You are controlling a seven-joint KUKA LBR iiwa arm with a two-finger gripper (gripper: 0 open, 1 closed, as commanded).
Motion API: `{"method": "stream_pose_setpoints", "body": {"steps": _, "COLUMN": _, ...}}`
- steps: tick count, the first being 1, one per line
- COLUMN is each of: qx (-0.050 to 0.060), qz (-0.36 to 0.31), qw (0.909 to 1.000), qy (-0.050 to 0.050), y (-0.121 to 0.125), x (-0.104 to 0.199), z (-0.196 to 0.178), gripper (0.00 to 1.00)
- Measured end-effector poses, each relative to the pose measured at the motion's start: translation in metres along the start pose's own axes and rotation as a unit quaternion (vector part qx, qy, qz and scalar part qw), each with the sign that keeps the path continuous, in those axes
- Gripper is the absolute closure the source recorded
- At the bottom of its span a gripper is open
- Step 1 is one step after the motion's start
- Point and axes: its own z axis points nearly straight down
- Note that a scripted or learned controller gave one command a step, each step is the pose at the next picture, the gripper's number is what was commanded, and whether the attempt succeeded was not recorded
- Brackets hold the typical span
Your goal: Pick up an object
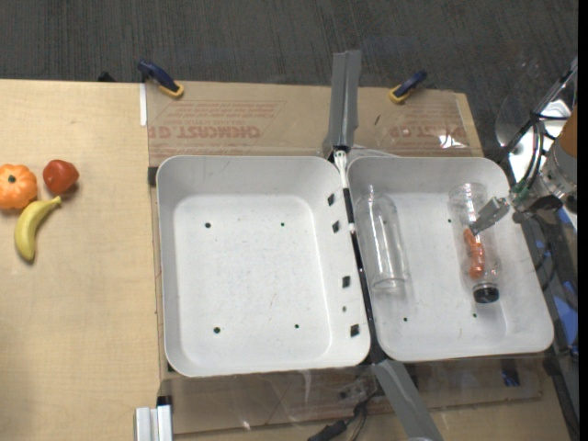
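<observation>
Two objects lie in the right bin (pixel 514 333). A clear plastic bottle (pixel 477 246) with orange contents and a black cap lies lengthwise near the bin's right side, cap toward the front. A clear glass tumbler (pixel 386 246) lies on its side near the left wall. My gripper (pixel 496 213) reaches in from the right edge. It hangs just over the upper part of the bottle, close to it or touching it. I see nothing lifted off the bin floor.
The left bin (pixel 175 274) stands beside the right one, with a grey divider bar (pixel 344 108) behind them. On the wooden bench at far left lie an orange fruit (pixel 15 187), a red fruit (pixel 61 176) and a banana (pixel 31 228). Cables (pixel 533 136) hang at the right.
</observation>
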Motion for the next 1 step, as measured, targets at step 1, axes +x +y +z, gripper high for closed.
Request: {"method": "stream_pose_setpoints", "body": {"steps": 1, "qx": -0.001, "qz": 0.07, "qw": 0.9976, "qy": 0.0, "y": 0.0035, "x": 0.0002, "z": -0.0215, "gripper": 0.0}}
